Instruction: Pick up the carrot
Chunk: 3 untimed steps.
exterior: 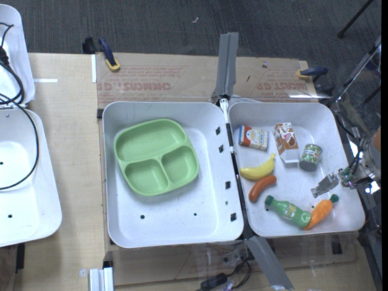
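A robotics lab or test cell is indicated. Two shallow white bins (163, 235) (339, 223) are set side by side on a bench covered with taped-down cardboard (163, 77), held at the far edge by spring clamps (108, 56). Toy food (285, 162) is laid out in the right bin, a green divided plate (156, 156) in the left. Dark carpet (151, 11) is seen beyond, with loose black cables (18, 90) at far left.

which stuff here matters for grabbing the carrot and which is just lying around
For the job:
carrot, near front right corner of the right bin
gripper, just above the carrot

Lying about:
green bottle, touching the carrot
sausage
banana
can
two cartons
green plate, left bin
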Each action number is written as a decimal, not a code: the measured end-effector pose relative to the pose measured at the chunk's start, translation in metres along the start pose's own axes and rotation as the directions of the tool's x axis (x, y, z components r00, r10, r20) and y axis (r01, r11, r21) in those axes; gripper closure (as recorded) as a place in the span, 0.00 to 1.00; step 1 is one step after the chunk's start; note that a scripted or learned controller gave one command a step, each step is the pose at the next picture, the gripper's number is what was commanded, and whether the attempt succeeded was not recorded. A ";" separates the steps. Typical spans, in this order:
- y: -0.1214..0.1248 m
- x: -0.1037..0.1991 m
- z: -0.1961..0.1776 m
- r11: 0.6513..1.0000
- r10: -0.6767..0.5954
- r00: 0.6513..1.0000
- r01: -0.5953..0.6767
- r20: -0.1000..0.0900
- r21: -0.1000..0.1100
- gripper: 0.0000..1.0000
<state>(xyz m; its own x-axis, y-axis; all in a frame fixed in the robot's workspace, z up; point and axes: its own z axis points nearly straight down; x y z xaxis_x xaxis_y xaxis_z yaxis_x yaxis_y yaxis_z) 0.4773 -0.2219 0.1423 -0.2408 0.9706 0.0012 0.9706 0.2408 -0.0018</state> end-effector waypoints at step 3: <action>0.001 0.001 0.052 0.967 -0.255 0.967 0.255 -0.001 -0.001 0.00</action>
<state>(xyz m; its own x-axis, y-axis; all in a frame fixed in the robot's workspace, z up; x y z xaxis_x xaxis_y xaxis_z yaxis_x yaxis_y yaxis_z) 0.4778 -0.2204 0.0908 -0.4805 0.8770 0.0028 0.8770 0.4805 -0.0003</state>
